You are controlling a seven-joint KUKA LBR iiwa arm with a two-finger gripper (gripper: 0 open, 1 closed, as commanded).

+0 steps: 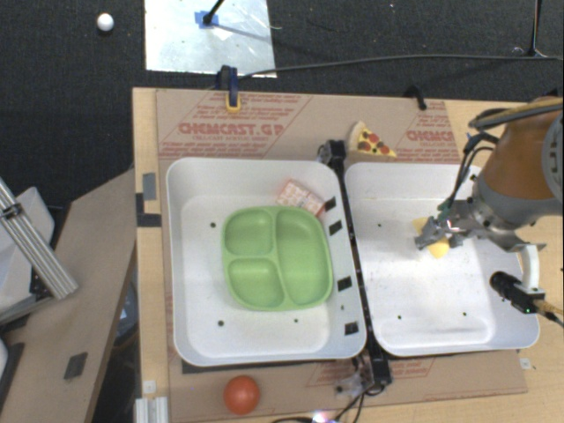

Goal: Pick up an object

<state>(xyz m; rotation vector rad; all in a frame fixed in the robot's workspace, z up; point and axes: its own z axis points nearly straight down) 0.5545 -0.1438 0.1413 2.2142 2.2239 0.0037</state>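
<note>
- We locate the gripper (434,234) low over the right bin (397,324), with a small yellow object (438,250) lying on the bin floor directly under and just beside its tip.
- We cannot tell from this view whether the tool is spread, closed, or gripping; the wrist and its cabling mask the contact zone. We therefore do not treat the yellow object as secured.
- Risk, in our judgement: an off-centre descent. The object appears slightly toward the near side of the tool, so one side may land on it and push it away instead of straddling it.
- Risk: a small, low object may slip out on lift if it is caught only at an edge.
- Risk: pressing into the bin floor, since the object sits flat and the tool is already close to the surface.
- We note the other candidates lie well apart: a green divided plate (276,257) and a pink-white packet (301,196) in the left bin (189,315), a pizza-slice toy (371,141) behind the bins, and an orange ball (241,394) in front of them.
</note>
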